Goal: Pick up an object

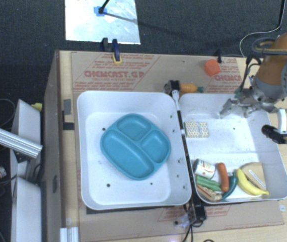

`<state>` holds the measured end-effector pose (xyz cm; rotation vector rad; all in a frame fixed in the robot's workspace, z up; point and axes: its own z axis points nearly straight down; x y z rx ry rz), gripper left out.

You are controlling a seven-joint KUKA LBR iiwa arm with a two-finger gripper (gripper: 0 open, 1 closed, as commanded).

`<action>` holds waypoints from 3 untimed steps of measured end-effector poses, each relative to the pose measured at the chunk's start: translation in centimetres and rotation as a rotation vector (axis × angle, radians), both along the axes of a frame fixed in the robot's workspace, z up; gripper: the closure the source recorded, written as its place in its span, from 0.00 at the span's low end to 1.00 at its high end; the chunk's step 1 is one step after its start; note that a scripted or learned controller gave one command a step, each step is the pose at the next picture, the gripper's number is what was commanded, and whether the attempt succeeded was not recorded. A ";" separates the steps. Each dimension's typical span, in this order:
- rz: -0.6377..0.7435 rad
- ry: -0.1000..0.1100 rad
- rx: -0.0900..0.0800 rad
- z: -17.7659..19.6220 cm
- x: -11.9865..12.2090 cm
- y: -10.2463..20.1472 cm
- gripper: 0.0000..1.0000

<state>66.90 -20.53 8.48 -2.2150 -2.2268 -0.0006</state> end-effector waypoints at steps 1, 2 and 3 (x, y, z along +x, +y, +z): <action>-0.002 -0.008 -0.003 7.4 0.1 -0.1 0.00; 0.000 0.001 0.001 -0.1 0.0 0.0 0.00; -0.002 -0.007 -0.003 9.9 0.1 -0.1 0.00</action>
